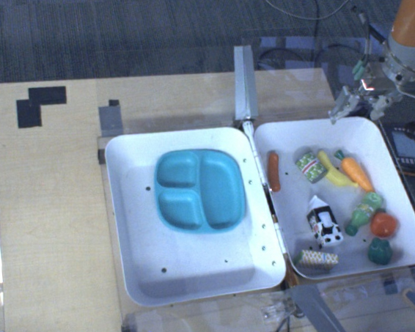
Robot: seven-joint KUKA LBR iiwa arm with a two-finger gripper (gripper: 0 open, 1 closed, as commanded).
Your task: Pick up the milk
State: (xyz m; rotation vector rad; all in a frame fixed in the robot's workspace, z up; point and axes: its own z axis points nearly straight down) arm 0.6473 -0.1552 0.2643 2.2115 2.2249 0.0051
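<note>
You see the small black-and-white cow-patterned milk carton [323, 223] standing in the right white bin [390, 153], near its front edge, just behind a flat patterned packet [318, 258]. The two-finger gripper [358, 101] hangs over the far right corner of this bin, its jaws spread, pinching nothing.

The milk carton [323, 224] is small and white with black cow patches and a peaked top. It lies tipped in the right bin, toward six o'clock, its peak pointing to twelve.
</note>
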